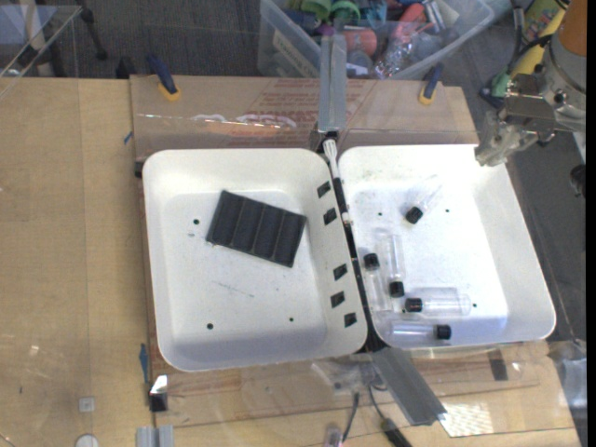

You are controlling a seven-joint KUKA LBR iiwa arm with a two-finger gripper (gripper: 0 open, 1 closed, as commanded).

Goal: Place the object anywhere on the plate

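A dark ribbed rectangular plate (256,228) lies flat in the left bin (177,180), a little above its middle. Several clear vials with black caps lie in the right bin (503,250): one (421,203) near the top centre, one (438,302) low down, another (419,330) along the front wall, and others close to the divider. My gripper (492,149) hangs over the right bin's upper right corner, apart from every vial and well away from the plate. Nothing shows in its grasp.
A divider with black clips (335,250) runs between the bins. A clear tub of coloured items (372,12) stands behind them. Cardboard (233,110) lies under the bins' far edge. The arm's wrist (545,101) comes in from the upper right.
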